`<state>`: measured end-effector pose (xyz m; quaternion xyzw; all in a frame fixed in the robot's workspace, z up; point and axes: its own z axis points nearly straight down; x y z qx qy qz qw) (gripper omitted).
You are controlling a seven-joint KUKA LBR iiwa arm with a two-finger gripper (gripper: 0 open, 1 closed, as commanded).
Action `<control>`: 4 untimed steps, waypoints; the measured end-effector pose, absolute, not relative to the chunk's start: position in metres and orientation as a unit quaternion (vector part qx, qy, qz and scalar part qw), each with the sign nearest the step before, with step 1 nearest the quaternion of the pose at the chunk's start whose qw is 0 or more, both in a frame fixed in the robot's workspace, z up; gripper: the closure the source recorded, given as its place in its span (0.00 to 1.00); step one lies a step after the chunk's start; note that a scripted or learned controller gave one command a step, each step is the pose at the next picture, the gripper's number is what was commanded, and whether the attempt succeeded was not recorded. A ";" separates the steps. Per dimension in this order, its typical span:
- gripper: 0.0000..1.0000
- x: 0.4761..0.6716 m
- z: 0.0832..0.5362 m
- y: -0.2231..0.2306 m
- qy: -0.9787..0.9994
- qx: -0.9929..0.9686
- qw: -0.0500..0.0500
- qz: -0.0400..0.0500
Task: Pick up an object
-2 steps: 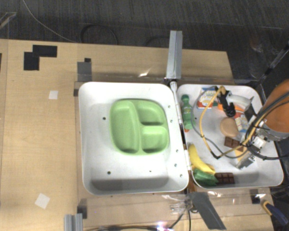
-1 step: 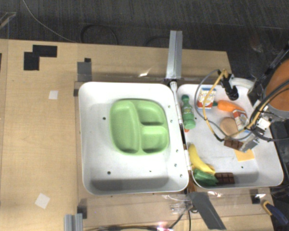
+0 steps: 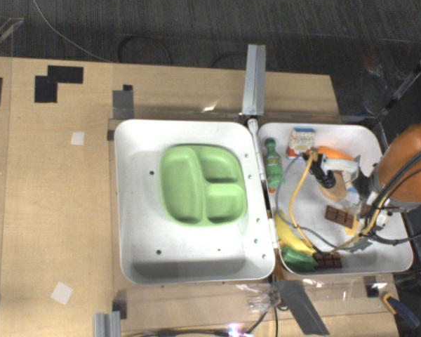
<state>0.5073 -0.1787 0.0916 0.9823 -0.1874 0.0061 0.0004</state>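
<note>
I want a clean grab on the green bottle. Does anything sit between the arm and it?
Yes. The arm enters from the right; the green bottle lies against the right bin's left wall. A yellow cable and a black object lie between.

Worktop (image 3: 49, 209): pale wood-look, matt. Both bins (image 3: 137, 258) white plastic, smooth, faint sheen. Divided tray (image 3: 200, 184): light green plastic, smooth, satin. Bottle (image 3: 272, 163): green, glossy plastic. Divider bracket (image 3: 254, 76): brushed grey metal. Arm's orange band (image 3: 410, 160): glossy, smooth. Floor (image 3: 196, 12): dark, rough carpet weave.
</note>
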 end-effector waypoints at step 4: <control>0.00 0.606 0.089 -0.125 -0.174 0.985 -0.001 0.005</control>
